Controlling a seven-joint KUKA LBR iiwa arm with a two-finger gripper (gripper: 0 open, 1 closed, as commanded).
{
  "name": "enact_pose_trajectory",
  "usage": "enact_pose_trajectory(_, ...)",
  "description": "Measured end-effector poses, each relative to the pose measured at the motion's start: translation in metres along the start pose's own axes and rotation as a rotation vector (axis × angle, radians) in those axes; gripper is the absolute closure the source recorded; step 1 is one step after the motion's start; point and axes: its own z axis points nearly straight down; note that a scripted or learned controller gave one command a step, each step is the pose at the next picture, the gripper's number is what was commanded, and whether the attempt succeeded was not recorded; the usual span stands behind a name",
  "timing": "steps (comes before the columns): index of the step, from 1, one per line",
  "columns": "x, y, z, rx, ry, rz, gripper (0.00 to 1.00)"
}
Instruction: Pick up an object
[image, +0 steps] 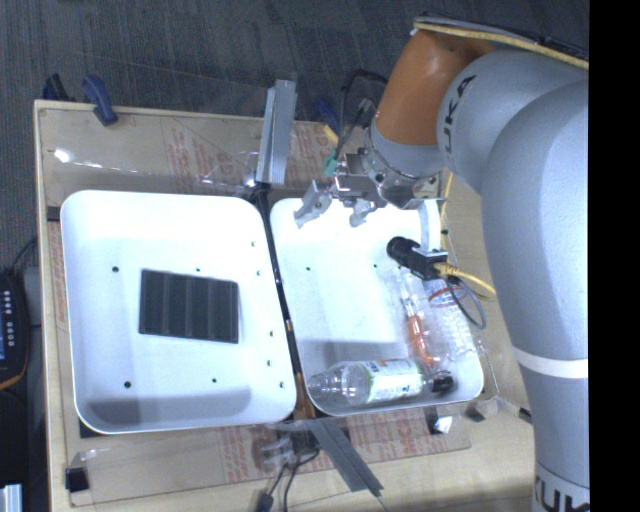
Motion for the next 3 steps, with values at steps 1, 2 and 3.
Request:
enact_pose_trajectory(1,-0.014,-0.077,0.078,0.000,0.000,-0.027,0.00)
enact_pose_trajectory(2,-0.063,-0.163,0.133,-0.005,0.000,-0.293,0.00)
enact_pose_trajectory(3,-0.063,-0.161,0.123,-0.007,-0.001,-0.299,1.00)
